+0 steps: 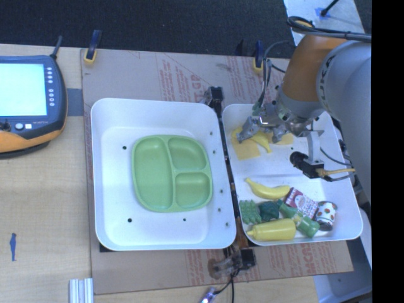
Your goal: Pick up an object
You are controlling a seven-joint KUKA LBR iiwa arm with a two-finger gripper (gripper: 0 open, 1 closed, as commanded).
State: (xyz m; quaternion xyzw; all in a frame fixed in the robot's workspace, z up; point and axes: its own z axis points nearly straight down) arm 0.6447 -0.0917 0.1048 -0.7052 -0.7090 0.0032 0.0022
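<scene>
1. As I look from the left side of my screen, I see a teach pendant with an orange rim lying on the bench.
2. Next comes the left bin, and a green divided plate lies flat in its middle.
3. The right bin stands just beside it, with the two rims almost touching.
4. In the upper part of the right bin, the end effector is low over some yellow cheese slices. I cannot tell if its fingers are wide or narrow, and I see nothing clearly held between them.
5. In the lower part of this bin lie a banana, a green toy vegetable, a yellow corn piece and a small red and white packet, all close together.
6. The grey arm with its orange band enters from the right.
</scene>
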